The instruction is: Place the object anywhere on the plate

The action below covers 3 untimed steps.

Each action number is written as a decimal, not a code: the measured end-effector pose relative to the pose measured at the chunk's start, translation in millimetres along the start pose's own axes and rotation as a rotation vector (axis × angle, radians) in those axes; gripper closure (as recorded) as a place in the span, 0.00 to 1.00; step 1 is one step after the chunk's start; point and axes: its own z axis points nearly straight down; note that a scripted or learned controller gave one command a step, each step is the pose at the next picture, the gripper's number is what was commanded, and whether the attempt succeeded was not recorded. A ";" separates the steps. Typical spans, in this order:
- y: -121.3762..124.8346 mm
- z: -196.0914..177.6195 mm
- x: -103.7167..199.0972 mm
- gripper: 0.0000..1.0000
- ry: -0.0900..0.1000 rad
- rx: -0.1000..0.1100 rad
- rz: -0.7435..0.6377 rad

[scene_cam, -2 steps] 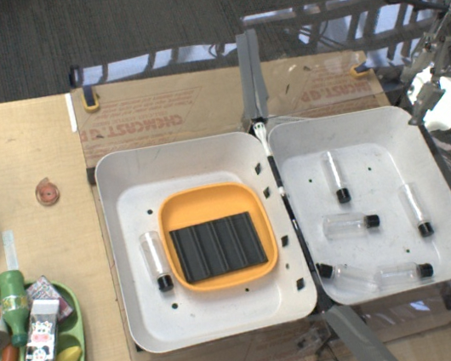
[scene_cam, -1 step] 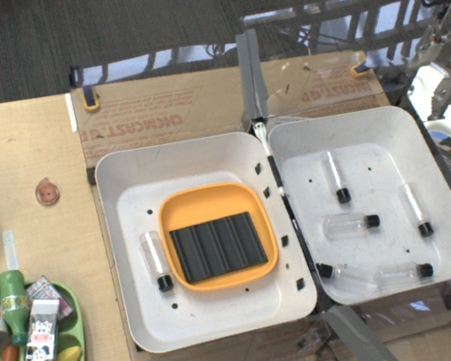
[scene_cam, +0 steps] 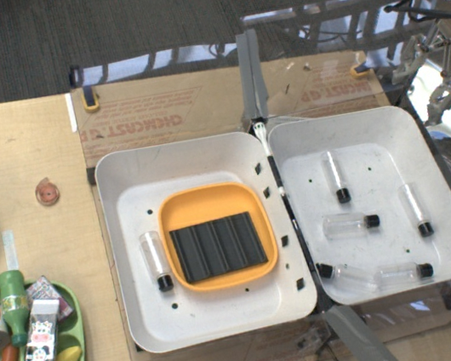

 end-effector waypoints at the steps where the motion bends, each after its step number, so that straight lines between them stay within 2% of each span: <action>1: -1.4 -10.4 -5.9 0.00 -0.003 0.001 -0.344; 3: -1.5 -4.0 -5.6 0.00 -0.001 0.000 -0.436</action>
